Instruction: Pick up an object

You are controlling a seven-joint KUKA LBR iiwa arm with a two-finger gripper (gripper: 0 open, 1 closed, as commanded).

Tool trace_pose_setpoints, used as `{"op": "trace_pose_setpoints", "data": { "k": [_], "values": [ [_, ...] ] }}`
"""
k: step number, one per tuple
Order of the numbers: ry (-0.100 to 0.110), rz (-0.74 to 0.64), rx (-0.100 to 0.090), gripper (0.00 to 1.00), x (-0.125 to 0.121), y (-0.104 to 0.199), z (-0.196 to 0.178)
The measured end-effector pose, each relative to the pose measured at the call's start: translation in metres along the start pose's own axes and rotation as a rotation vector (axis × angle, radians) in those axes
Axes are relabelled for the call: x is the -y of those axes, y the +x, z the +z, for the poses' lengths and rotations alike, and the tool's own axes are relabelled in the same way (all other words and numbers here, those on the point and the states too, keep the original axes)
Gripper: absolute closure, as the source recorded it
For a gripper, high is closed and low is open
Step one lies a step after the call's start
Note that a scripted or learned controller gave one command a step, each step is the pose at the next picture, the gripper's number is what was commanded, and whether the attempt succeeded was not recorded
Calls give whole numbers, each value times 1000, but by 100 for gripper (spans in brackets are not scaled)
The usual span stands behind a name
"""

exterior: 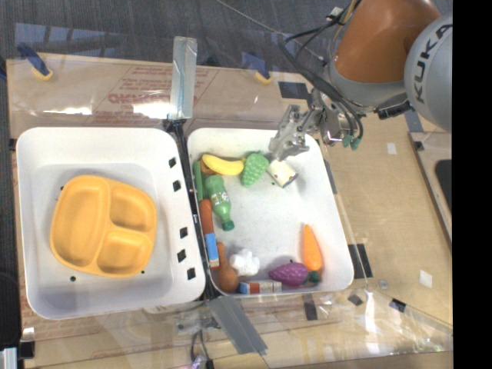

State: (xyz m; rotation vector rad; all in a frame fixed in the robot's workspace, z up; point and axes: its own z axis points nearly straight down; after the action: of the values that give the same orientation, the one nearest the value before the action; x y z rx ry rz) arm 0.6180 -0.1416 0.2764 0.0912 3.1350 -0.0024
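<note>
Down at six o'clock in the right bin (332, 206) we see a purple grape bunch (288, 274), a carrot (310, 248) just beside it and a white lump (246, 263). Up at twelve o'clock, the gripper (283, 148) hangs over the bin's far edge, right above a pale block (283, 174); we can't tell whether its fingers are parted or closed. A banana (221, 164), a green bumpy piece (254, 168) and a green bottle (219, 201) lie toward ten o'clock. Over at nine o'clock, the left bin (31, 206) holds a yellow tray (102, 225).

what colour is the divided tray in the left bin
Yellow-orange; the divided tray shows plainly in the camera view.
</note>
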Motion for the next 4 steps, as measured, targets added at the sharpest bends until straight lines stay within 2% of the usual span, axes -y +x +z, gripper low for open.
{"op": "trace_pose_setpoints", "data": {
  "k": [1, 2, 3, 4],
  "values": [
    [1, -209, 0, 100, 50, -22, -46],
    [-7, -570, -10, 100, 56, 47, 99],
    [1, -123, 2, 100, 69, -1, 17],
    [-6, -248, -11, 100, 74, 104, 163]
  ]
}}
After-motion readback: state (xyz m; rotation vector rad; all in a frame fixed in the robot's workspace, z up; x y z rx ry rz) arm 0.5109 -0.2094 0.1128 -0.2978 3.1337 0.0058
